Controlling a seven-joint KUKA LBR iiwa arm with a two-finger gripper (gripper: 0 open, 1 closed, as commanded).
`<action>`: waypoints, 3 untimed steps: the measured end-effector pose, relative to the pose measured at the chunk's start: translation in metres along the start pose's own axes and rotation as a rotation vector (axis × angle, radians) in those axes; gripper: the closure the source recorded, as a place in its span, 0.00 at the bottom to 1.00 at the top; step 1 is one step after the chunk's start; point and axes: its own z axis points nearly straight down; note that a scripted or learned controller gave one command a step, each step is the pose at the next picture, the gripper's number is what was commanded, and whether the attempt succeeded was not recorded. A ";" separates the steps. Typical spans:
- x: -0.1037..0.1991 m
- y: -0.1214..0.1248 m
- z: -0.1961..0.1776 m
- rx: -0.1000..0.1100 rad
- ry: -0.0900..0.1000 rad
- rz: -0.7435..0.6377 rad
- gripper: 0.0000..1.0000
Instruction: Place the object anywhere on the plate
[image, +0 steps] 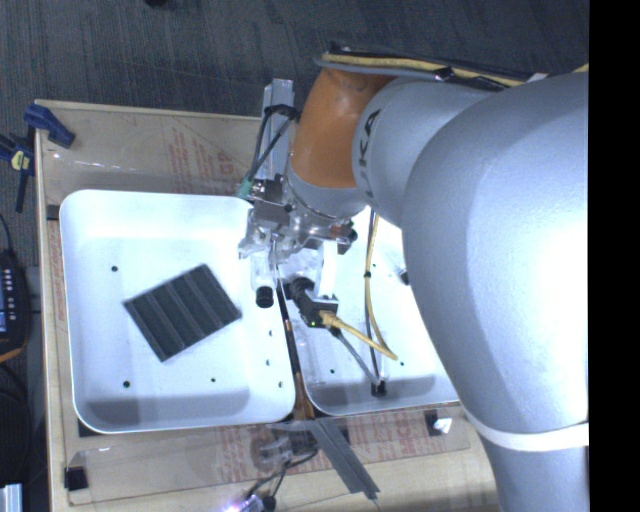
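A dark grey ribbed rectangular plate (183, 311) lies tilted on the floor of the left bin (100, 220). My gripper (268, 268) hangs over that bin's right edge, close to the divider between the two bins and to the right of the plate. Just under the gripper is a small black round object (264, 297). Whether the gripper holds it or it rests on the bin's rim is unclear. The gripper and the plate are apart, with bare white floor between them.
The grey arm with its orange band covers most of the right bin (350, 395). The wooden bench (150, 140) shows around the bins. Blue clamps (48, 124) sit at the bench's far left corner.
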 end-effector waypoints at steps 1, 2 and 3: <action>0.029 -0.121 0.027 0.004 -0.002 -0.116 1.00; -0.006 -0.064 -0.009 -0.002 -0.001 -0.309 1.00; 0.041 -0.125 0.027 0.002 0.000 -0.503 1.00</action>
